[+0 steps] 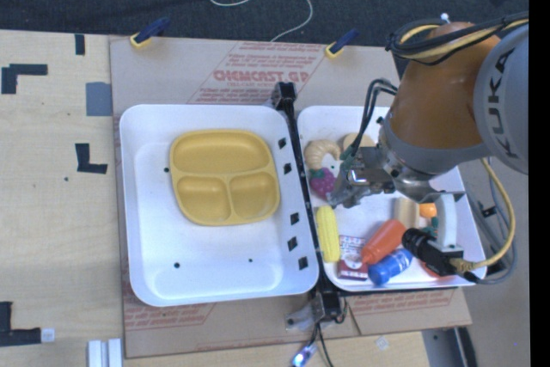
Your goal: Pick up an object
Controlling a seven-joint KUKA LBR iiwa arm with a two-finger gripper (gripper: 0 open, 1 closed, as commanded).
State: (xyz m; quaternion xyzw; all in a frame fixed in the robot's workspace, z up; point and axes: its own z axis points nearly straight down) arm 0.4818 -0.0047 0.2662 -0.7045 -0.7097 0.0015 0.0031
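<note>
Nearest the camera, along the front of the right bin (471, 223), a blue bottle (388, 266), an orange carrot-shaped toy (381, 241) and a flat red-and-white packet (350, 253) are lying together, with a yellow corn cob (326, 233) resting lengthwise beside the divider between the bins. Just behind these, the gripper (351, 183) is hanging low over the middle of the right bin, close to a purple toy (322, 181) and, a little farther back, a pale croissant-shaped toy (320, 152); whether the jaws are released or clenched cannot be told here, and nothing is visibly sitting between them. To the side, the left bin (142, 211) is carrying a yellow divided plate (225, 175). Farthest back, the arm (438, 94), with its orange band, is reaching in over the rear of the right bin, above the cardboard-covered tabletop (249, 73). Judged from this layout, the approach appears to be under way, while the grasp and the lift are not yet done: every candidate object is resting in a bin.
</note>
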